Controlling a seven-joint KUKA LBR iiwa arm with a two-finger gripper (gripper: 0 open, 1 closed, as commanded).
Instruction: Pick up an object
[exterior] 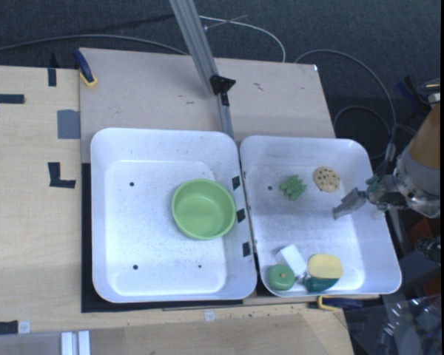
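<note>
No object had been picked up. Every candidate lay loose in the right-hand shallow white bin [370, 170]: a small green leafy-looking toy [292, 187] and a round tan speckled cookie-shaped piece [325, 179] toward the far side, well apart from a cluster at the near rim made up of a green round apple-like toy [281, 276], a white block [291, 258] and a yellow rounded piece [325, 265] resting on something teal. None of these was seen between the jaws.

The gripper [349, 203] was noted over the right part of that bin, reaching in from the right edge, near the cookie-shaped piece but apart from it. Whether the jaws were released or clenched could not be told; only a single grey prong was made out.

A light green plastic bowl [203, 209] sat in the left-hand white bin [111, 198], untouched. Both bins rested on the pale tabletop [148, 87].

Approach, closure and lift were judged outstanding. The arm was cut off at the frame edge; the teal item was mostly hidden.
</note>
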